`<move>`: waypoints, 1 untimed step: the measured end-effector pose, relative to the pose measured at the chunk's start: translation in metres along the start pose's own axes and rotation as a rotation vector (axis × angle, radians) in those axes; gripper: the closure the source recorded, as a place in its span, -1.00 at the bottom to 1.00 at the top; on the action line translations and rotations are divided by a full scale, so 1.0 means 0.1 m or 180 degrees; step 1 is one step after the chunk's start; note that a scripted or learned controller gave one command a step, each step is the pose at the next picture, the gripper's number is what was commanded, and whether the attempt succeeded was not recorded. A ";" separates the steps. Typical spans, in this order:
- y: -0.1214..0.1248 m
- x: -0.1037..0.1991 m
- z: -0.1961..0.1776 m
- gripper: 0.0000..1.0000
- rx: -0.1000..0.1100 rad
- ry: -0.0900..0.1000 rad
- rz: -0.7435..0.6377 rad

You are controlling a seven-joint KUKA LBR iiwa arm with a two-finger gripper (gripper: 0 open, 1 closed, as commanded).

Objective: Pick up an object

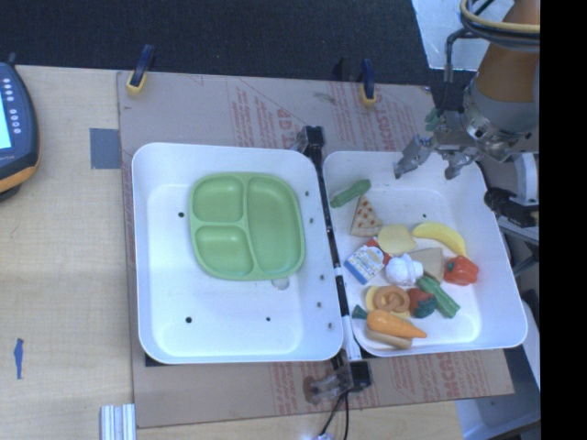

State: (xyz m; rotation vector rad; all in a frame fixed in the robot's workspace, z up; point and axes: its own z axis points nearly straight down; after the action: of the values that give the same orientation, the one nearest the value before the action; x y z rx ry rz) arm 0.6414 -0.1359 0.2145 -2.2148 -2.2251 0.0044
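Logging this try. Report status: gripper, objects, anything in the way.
Gripper open, holding nothing, above right bin's far edge. Toy food piled in that bin: banana, carrot, untouched. Left bin holds green tray. Nothing in the way.

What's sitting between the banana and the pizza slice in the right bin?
In the camera view, a pale yellow round piece lies between the banana and the pizza slice.

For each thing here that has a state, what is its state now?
gripper: fingers open, nothing between them, above the right bin's far edge
green divided plate: upright, compartments bare, in left bin
right bin: holds piled toy food
banana: lying flat
carrot: lying flat
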 end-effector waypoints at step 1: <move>-0.54 0.26 1.04 -1.00 0.0039 0.0010 0.0005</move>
State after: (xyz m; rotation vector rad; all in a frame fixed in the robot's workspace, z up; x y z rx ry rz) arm 0.5871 -0.1104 0.1107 -2.2088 -2.2156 0.0147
